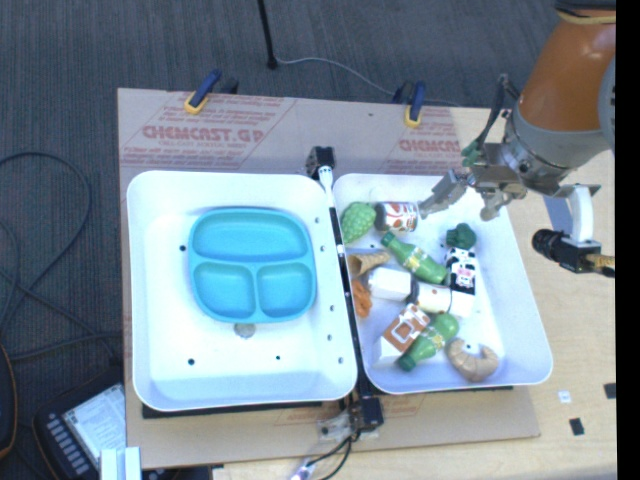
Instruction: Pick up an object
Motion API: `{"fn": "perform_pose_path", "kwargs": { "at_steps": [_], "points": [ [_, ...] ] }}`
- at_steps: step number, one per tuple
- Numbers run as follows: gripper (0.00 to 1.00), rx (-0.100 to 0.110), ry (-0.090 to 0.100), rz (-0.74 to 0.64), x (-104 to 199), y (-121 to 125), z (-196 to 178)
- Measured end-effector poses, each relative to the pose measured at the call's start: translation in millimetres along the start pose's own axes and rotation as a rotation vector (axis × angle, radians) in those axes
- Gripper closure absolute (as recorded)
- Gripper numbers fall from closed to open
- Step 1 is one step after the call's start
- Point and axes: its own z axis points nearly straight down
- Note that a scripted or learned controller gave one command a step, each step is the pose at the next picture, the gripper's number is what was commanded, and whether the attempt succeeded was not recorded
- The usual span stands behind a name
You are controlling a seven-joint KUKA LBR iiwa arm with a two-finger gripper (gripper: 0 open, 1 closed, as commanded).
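Dark grey carpet surrounds the counter (590,368), w/ black cables trailing at left and far side. On the counter lies a brown cardboard sheet (250,133) printed in red, held by two clamps w/ yellow/blue handles at its far edge. On the sheet sit two shallow white bins side by side.

Left bin (160,368): holds a light-blue divided tray (252,263), three compartments, roughly centred; a small grey bit lies just at the tray's near edge.

Right bin (525,318): a cluster of toy food and small items. Green leafy piece (357,221) at far left corner, a red/white can (398,216) just beside it on its side, a green bottle (415,259) lying slantwise near the middle, a dark green broccoli-like piece (461,236) to its right, a black/white carton (461,269) just nearer. At the near side: an orange/white box (405,330), another green piece (428,341), and a tan pastry-like item (472,359) in the near right corner.

Arm comes in from far right, orange band up top. Hand (462,193) hovers over the far part of the right bin, fingers spread apart, nothing between them; one finger (440,196) points toward the can, close to it but not clearly touching.
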Motion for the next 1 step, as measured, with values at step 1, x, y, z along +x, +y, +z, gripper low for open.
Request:
{"fn": "perform_pose_path", "kwargs": {
  "at_steps": [1],
  "points": [
    [0.0, 0.003, 0.0, 0.001, -7.7, 20.8, 118.7]
  ]
}}
